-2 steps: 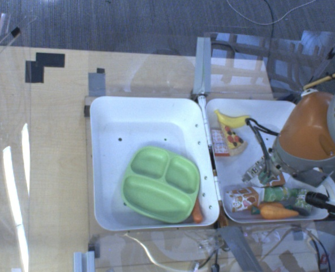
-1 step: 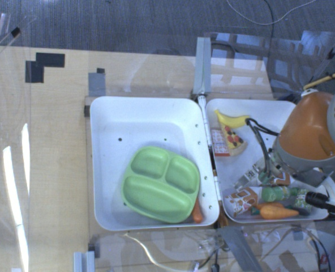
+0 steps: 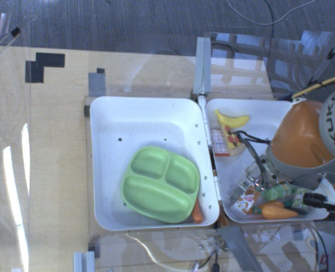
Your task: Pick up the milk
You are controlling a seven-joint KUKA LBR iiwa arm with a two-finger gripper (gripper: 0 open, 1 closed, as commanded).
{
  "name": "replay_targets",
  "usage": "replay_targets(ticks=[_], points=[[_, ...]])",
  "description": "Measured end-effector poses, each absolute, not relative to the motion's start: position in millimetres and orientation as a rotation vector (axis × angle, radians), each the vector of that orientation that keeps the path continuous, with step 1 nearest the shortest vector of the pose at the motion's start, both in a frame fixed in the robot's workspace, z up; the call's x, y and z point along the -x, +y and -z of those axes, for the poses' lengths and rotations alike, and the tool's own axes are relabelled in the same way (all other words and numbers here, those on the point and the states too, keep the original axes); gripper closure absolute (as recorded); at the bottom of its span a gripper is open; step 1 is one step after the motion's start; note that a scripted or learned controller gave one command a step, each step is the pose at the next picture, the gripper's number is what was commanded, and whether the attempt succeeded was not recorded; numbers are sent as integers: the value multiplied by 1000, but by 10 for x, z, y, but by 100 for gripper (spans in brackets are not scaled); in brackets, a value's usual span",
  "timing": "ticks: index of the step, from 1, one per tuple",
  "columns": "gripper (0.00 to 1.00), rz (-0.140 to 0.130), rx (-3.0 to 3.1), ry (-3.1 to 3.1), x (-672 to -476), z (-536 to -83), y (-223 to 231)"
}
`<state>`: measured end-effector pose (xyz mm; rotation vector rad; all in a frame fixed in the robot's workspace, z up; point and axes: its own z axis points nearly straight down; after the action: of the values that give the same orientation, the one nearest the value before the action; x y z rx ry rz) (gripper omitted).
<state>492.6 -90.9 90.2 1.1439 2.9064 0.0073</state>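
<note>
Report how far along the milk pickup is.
Done: the arm has reached over the right bin. In hand: nothing visibly; the end effector's grip cannot be made out among the clutter near the carrot. Left: a small carton, possibly the milk, lies on the bin floor, not yet lifted.

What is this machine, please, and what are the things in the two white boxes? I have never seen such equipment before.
It is a robot arm, grey with an orange band, reaching in from the right. One fixed camera above the bench looks down at a slant.

The left bin holds a green divided tray with an orange carrot at its edge. The right bin holds a banana, a flat printed packet, a small carton that may be the milk, another carrot and something green.

The arm's gripper is low over that pile. I cannot see it holding anything.
</note>
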Motion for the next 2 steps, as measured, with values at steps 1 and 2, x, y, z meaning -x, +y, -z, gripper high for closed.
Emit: replay_targets(ticks=[1, 2], points=[[0, -4, -1213, 2891, -5209, -1102, -854], [0, -7, -975, 2975, -5484, -2011, -207]])
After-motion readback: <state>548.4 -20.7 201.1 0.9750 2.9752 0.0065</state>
